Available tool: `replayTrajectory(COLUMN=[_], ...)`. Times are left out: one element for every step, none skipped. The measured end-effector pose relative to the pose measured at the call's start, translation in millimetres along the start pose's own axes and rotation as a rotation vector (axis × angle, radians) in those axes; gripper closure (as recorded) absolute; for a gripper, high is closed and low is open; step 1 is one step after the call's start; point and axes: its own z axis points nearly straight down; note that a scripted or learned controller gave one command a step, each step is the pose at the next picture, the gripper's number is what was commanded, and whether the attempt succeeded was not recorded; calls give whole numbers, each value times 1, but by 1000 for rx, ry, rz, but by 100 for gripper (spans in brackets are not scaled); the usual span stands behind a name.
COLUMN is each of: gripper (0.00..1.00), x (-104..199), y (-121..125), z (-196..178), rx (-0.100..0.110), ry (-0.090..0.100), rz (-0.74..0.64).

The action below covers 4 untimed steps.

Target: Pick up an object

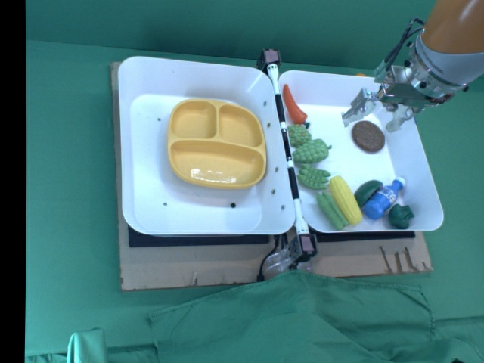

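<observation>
From my seat, the gripper hangs over the upper part of the right bin, fingers spread apart with nothing between them, just above and beside the brown round cookie. That disc is the nearest candidate, lying flat on bare bin floor, apart from the rest. I judge it light and stiff, probably smooth plastic (so somewhat slippery), and thin enough that the fingers would have to close across its edges, close to the floor.

Counting the right bin: one cookie, one orange-red carrot against the divider, three bumpy green vegetables stacked down that same side, one corn cob touching a green pod, one dark green piece, one blue bottle, and one small dark green lump near the corner.

The left bin holds one yellow divided plate. Both bins sit on cardboard on the green tabletop.
</observation>
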Motion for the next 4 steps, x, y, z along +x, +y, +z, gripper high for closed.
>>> replayTrajectory(gripper=[0,0,0,0], x=[-66,-81,-80,-84], y=[51,118,116,146], z=[63,140,136,160], rx=[0,-4,-2,14], ry=[-5,-5,-4,1], rz=[5,-2,-1,-4])
